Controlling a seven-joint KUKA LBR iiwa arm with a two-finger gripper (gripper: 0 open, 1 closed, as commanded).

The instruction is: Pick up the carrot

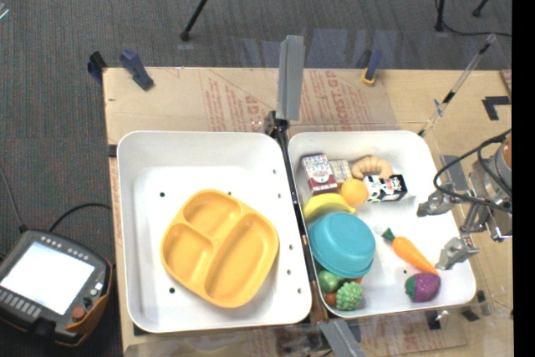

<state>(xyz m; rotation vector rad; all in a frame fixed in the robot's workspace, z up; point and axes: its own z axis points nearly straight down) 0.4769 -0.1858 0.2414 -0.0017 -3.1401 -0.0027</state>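
The carrot [410,252] is orange with a green top and lies aslant in the right bin [418,148], near that bin's right wall. My gripper [436,232] hovers just right of the carrot, over the bin's right rim. It stands open, one finger [431,205] above the carrot's level in the view and the other lower down. Nothing sits between the fingers.
The right bin also holds a teal bowl [343,243], a purple grape bunch [424,287], broccoli [349,295], an orange [354,191], a yellow banana [324,205], a croissant [371,166] and small cartons [386,188]. A yellow divided plate [221,247] lies in the left bin [142,180].
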